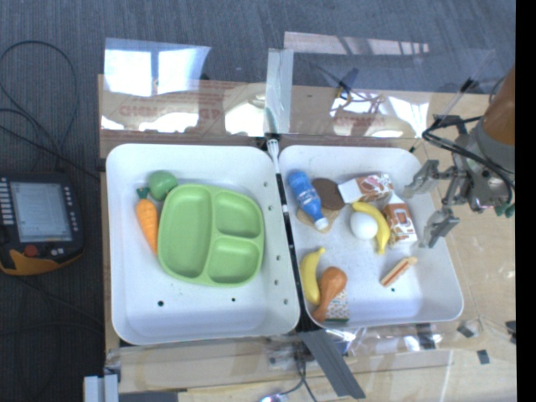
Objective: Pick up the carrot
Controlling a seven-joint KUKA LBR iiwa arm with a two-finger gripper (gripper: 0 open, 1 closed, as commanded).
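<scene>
The carrot (147, 223) is orange with a green leafy top (162, 182). It lies in the left bin (134, 308), along the left edge of a green divided plate (211, 234). My gripper (423, 213) hovers far to the right, over the right rim of the right bin (435, 304). Its two fingers (439, 224) are spread open with nothing between them. The whole width of the right bin and the plate separate the gripper from the carrot.
The right bin holds a blue bottle (306, 198), a white egg (364, 223), two bananas (311, 275), small cartons (400, 222), a hot dog (398, 270) and a drumstick (331, 285). A raised divider (283, 224) runs between the bins. A pendant (38, 224) lies off the bench at left.
</scene>
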